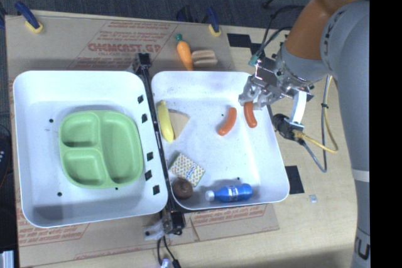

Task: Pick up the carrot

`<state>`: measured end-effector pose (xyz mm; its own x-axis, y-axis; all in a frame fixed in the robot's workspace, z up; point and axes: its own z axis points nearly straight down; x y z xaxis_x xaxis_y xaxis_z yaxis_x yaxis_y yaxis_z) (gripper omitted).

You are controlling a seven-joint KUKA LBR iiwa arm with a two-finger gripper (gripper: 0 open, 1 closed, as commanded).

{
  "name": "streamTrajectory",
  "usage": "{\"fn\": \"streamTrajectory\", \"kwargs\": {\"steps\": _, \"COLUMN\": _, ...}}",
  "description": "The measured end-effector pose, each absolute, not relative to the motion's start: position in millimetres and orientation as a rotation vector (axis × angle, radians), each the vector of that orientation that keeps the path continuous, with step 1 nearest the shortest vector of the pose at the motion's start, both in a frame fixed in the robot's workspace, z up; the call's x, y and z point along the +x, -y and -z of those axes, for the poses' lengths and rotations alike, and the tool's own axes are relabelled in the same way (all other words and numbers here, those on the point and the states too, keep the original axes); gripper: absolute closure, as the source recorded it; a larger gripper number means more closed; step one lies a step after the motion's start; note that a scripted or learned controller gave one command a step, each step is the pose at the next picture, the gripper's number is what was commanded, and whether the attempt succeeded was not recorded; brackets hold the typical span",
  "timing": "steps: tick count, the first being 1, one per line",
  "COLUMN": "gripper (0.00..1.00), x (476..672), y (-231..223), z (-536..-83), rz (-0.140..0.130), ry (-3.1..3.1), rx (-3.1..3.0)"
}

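Behind the right bin, out on the counter just past its far rim, the carrot lies beside a small sandwich-like piece, its long axis running front to back with the green top pointing away. The gripper hangs over the bin's right edge near two sausages; whether it is clenched or released I cannot tell. The carrot sits well apart, up and leftward, so the reach must clear the rim.

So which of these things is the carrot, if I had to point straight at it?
Start at the right bin and look past its far rim, onto the cardboard. The carrot lies there beside a small tan block. It is orange with a green tip, unlike the two sausages inside the bin.
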<state>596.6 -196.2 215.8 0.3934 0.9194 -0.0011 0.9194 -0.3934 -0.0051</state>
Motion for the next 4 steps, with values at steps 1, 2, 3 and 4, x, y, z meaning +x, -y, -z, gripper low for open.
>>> {"fn": "streamTrajectory", "kwargs": {"steps": 1, "gripper": 1.0, "x": 497.3, "y": 199.7, "z": -421.5, "rz": -0.002, "ry": 1.814, "rx": -2.566}}
{"fn": "streamTrajectory", "kwargs": {"steps": 2, "gripper": 1.0, "x": 476.0, "y": 182.0, "z": -276.5, "rz": -0.005, "ry": 1.854, "rx": -2.531}}
{"fn": "streamTrajectory", "kwargs": {"steps": 3, "gripper": 1.0, "x": 518.1, "y": 89.9, "z": -250.8, "rz": -0.006, "ry": 1.679, "rx": -2.651}}
{"fn": "streamTrajectory", "kwargs": {"steps": 4, "gripper": 0.0, "x": 518.0, "y": 90.9, "z": -251.1, "rz": -0.006, "ry": 1.676, "rx": -2.654}}
